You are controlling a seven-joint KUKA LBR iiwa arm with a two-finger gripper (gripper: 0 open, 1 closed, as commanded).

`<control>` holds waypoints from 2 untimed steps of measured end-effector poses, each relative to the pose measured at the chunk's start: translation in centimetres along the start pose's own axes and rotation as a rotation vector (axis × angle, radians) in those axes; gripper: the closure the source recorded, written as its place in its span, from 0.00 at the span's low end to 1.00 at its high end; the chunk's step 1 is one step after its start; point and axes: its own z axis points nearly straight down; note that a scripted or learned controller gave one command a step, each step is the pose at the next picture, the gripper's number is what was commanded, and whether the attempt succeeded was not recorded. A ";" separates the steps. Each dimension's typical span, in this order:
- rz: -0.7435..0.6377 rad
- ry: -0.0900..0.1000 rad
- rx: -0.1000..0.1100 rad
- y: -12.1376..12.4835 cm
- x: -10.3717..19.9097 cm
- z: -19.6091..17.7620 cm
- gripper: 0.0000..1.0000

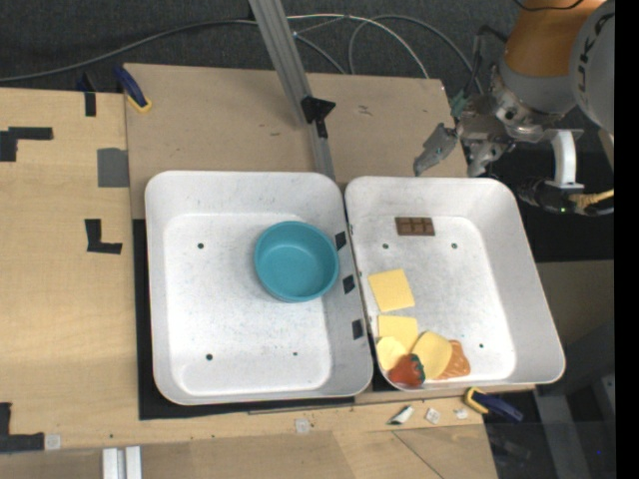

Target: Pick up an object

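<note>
Nearest, at the front of the right bin [499, 267], lay a cluster of small food pieces: a red piece [406, 369] touching an orange one [454, 360], with pale yellow pieces [399, 332] just behind and overlapping them. A little farther back, a yellow square [391, 290] lay flat and on its own, and a small brown block [414, 227] sat near the bin's far wall. In the left bin [180, 267], a blue bowl [295, 259] stood upright near the middle.

Farthest back, the gripper [469, 153] hung above the right bin's far rim, gripping nothing; how its jaws stood could not be told from this angle.

As a judgement, the step in hand was choosing and approaching a target. The brown block was closest to the gripper and stood clear of its neighbours, so a straight descent there seemed cleanest. The flat yellow square looked thin and hard to pinch, and the front cluster risked catching two pieces at once.
</note>
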 end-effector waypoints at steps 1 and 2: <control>0.000 0.000 0.000 0.0 0.0 0.0 0.00; 0.000 0.000 0.005 0.7 0.8 5.7 0.00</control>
